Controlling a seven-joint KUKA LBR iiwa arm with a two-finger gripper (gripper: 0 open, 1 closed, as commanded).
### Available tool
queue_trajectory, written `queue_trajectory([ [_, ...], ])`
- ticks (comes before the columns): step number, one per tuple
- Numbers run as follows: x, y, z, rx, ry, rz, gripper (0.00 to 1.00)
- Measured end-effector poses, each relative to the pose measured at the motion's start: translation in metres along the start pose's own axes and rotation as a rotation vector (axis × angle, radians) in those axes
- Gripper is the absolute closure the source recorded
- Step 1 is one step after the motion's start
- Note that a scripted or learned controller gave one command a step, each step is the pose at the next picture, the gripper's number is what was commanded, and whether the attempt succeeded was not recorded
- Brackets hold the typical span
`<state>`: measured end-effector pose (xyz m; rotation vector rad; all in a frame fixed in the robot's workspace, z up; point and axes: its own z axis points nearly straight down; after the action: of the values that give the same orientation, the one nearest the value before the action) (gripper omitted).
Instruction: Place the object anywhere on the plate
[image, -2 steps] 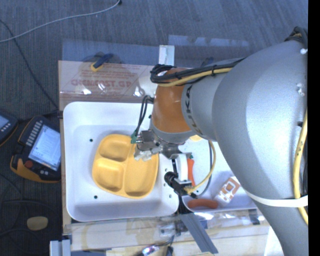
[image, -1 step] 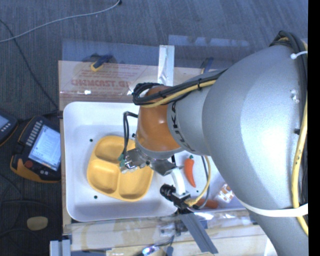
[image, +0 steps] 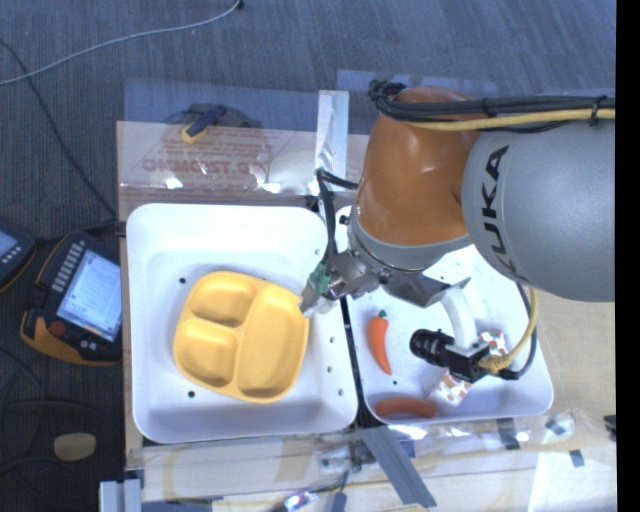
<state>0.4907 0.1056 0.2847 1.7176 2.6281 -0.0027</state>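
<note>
Looking down on the bench: the yellow plate (image: 240, 335), the kind with divided sections, sits in the middle of the left bin (image: 150, 250), and there's nothing on it. The arm (image: 560, 200) comes in from the right and covers the top half of the right bin (image: 520, 392). The claw (image: 318, 290) is low over the left bin's right edge, right by the wall between the two bins and just beside the plate's upper right rim. Honestly can't tell if it's touching the plate.

There's a small green thing (image: 318, 279) right at the claw's tip. It's too small to say what it is or whether it's actually being gripped. Can't tell if the claw is wide or narrow either.

In the right bin, a carrot (image: 380, 345) lies lengthwise near the dividing wall with its green top pointing up the picture. A reddish sausage (image: 405, 407) lies near the bin's front wall, a bit apart from the carrot.
</note>
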Motion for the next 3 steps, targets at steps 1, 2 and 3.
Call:
queue_trajectory([
  [1,0.023,0.039,0.150,0.007,0.003,0.179,1.00],
  [2,-0.103,0.022,0.102,0.002,0.000,0.095,1.00],
  [3,-0.103,0.022,0.102,0.002,0.001,0.095,0.00],
])
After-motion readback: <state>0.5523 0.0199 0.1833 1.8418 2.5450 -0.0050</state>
